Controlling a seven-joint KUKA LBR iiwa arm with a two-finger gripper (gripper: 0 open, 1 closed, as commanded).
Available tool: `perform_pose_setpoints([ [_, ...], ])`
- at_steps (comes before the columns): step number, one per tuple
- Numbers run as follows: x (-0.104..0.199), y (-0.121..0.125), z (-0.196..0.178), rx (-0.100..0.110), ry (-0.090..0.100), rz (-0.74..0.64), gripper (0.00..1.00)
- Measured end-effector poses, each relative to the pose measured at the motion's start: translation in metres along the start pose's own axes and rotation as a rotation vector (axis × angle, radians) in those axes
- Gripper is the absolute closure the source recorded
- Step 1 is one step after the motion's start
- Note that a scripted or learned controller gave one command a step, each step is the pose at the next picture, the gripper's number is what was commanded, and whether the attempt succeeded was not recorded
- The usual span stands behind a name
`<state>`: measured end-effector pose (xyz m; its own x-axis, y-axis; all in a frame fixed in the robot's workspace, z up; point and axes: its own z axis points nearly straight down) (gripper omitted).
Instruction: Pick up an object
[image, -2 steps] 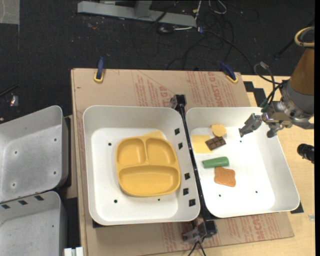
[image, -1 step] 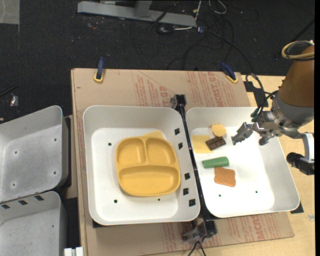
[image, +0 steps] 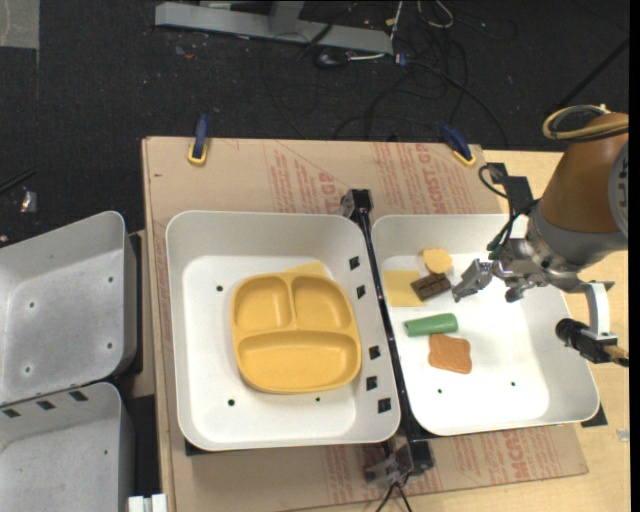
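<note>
Gripper (image: 482, 279) hangs with fingers apart, nothing between them, just right of brown block (image: 430, 287) in right bin (image: 520, 400); block looks small, light, stiff, so probably pinch it across its narrow sides

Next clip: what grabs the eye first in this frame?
The yellow divided tray sits in the middle of the left bin. In the right bin, a green block, orange piece and brown piece cluster near the divider, the gripper beside them.
</note>
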<state>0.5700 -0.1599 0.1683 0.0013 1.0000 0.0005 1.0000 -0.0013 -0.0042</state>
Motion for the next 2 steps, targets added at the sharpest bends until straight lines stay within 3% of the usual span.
perform_pose_setpoints([
  [1, -0.001, -0.009, 0.048, 0.001, 0.0, 0.001, 0.0],
  [2, -0.001, -0.008, 0.035, -0.005, -0.001, 0.0, 1.0],
])
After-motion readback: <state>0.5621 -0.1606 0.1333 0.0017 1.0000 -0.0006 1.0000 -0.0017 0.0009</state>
